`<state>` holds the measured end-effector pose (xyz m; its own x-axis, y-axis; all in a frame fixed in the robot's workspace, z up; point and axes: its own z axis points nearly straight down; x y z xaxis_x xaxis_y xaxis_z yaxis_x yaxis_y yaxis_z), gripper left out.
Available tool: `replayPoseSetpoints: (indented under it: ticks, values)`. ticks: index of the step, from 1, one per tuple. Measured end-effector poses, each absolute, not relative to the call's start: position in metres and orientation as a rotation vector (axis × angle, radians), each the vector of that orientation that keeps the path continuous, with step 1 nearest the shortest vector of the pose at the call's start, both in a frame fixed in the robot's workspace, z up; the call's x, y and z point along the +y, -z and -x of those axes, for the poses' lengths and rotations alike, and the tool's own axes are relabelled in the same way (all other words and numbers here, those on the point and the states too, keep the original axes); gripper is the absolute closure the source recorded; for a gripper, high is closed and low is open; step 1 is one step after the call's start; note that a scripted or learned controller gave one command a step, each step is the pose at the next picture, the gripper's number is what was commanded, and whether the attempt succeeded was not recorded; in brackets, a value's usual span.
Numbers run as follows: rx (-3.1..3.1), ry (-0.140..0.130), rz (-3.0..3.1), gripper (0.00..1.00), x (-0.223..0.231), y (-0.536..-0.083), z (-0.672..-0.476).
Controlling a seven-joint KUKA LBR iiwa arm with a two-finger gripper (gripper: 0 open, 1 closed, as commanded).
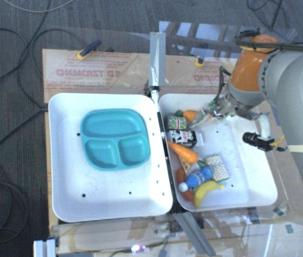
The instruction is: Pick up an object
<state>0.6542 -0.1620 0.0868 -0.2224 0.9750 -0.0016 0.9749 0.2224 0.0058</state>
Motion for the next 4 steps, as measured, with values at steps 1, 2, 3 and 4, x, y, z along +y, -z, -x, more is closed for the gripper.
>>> replayPoseSetpoints:
  ticks: [1,2,3,4]
  values:
    - [2.430,0.018,-2.008,0.00,-0.155,-0.086,-0.665]
    - [2.444,0.032,-2.016,1.00,-0.153,-0.095,-0.662]
    - [2.441,0.029,-2.013,0.00,-0.154,-0.096,-0.663]
    - [2.446,0.035,-2.018,1.00,-0.153,-0.104,-0.662]
